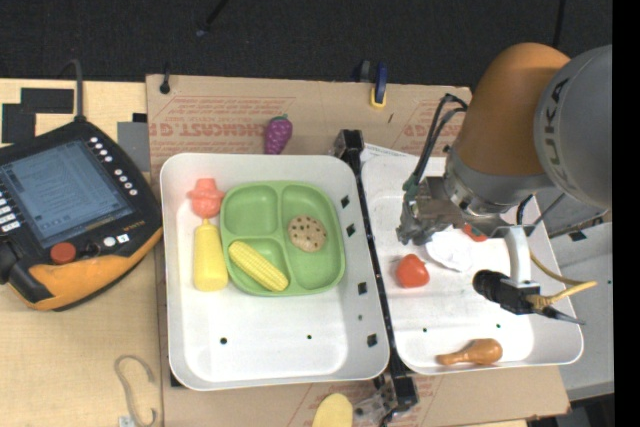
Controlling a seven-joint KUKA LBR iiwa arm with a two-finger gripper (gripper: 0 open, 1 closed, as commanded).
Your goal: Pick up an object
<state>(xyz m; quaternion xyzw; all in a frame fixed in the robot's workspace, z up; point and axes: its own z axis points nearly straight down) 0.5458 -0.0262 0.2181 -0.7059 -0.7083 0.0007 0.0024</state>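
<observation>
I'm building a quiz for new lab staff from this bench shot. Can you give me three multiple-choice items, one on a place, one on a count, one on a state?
1. Where does the cookie lie?
A. In a compartment of the green divided plate
B. On the bare floor of the right bin
C. On the cardboard outside the bins

2. How many compartments does the green plate have?
A. Two
B. Three
C. Five

3. How does the corn cob rest?
A. Standing upright
B. Hanging from the gripper
C. Lying on its side on the plate

Answers:
1 A: the cookie sits in the plate's right-hand compartment, in the left bin.
2 B: raised ridges divide it into three sections.
3 C: it lies slantwise across the plate's lower edge, far from the gripper over the right bin.
</observation>
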